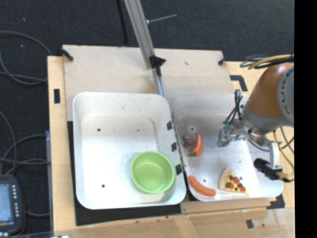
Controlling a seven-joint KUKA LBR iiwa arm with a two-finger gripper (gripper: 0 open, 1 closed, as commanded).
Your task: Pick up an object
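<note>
You are looking at the gripper (225, 137) hovering low in the right bin (210, 108), its grip impossible to tell, beside a carrot (197, 144), so be lowering squarely over it, avoiding the pizza slice (233, 182) and sausage (201, 186).

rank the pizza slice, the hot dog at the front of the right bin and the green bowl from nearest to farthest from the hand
From the hand, over the right bin:
1. Pizza slice, right bin, just in front of the hand.
2. Hot dog, front edge of the right bin, toward the left.
3. Green bowl, in the left bin.
</note>
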